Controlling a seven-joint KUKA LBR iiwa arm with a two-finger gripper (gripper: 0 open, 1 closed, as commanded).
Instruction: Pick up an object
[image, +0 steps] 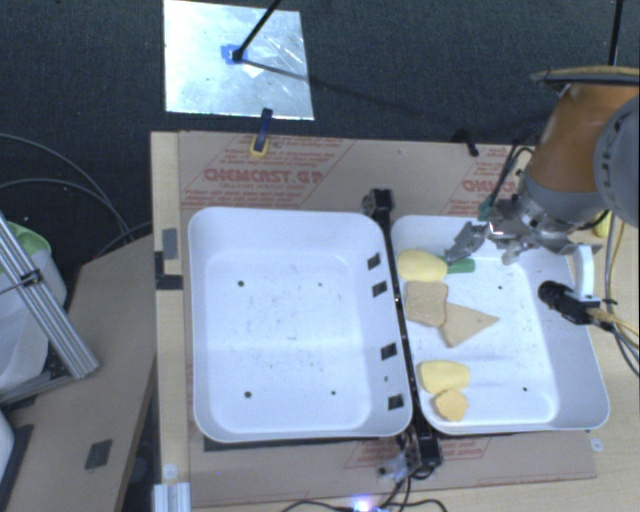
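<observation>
In the right bin (520, 400) several food-like pieces lie near its left wall: a yellow rounded piece (422, 265), a tan slice (426, 303), a tan triangle (466, 322), and two small yellow pieces (443, 376) (451, 405). A small green piece (461, 266) lies just right of the yellow rounded piece. My gripper (490, 245) hangs over the bin's back part, just above and right of the green piece. It is open, with nothing between its fingers.
The left bin (290, 400) sits beside the right one, with a black divider strip (392, 310) between them. A black fitting with a cable (562, 300) hangs over the right bin's right side. Both bins rest on cardboard (300, 170).
</observation>
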